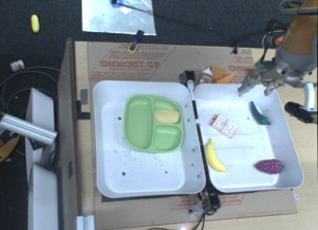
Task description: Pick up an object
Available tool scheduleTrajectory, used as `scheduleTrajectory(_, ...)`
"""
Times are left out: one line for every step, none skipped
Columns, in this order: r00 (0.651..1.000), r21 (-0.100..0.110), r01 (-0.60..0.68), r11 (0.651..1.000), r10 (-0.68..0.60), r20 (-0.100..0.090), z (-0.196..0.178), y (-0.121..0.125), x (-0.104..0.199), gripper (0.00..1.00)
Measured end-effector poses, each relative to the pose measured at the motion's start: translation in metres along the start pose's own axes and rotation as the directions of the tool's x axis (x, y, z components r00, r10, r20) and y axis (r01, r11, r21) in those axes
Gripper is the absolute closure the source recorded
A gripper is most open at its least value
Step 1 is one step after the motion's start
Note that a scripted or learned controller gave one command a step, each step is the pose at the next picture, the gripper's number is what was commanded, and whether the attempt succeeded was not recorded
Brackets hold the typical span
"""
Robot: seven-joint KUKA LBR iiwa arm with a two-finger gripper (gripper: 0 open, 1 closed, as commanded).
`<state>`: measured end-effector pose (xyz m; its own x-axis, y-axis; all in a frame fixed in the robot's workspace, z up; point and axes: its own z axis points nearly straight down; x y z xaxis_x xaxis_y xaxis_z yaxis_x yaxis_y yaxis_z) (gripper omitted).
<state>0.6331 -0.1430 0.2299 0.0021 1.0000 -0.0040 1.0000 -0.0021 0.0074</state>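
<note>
The gripper [258,85] is seen spread open and unladen at the upper right. A teal object [259,114] lies just below it; a banana [215,156], a packet [223,125] and grapes [269,166] are scattered nearby.

I read "CHEMCAST GP" in red print on the brown protective sheet [149,57] under the bins, along its far edge, left of centre. The same red print repeats toward the far right corner and along the near edge, but I cannot make it out there.
</note>
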Motion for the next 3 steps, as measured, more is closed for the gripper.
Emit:
scheduleTrajectory(1.000, 0.017, -0.002, 1.000, 0.002, -0.004, 0.138, -0.030, -0.043, 0.00)
scheduleTrajectory(1.000, 0.003, 0.012, 1.000, -0.012, -0.004, 0.105, -0.014, 0.040, 0.00)
scheduleTrajectory(1.000, -0.008, 0.002, 1.000, -0.002, 0.002, 0.008, 0.027, -0.011, 0.00)
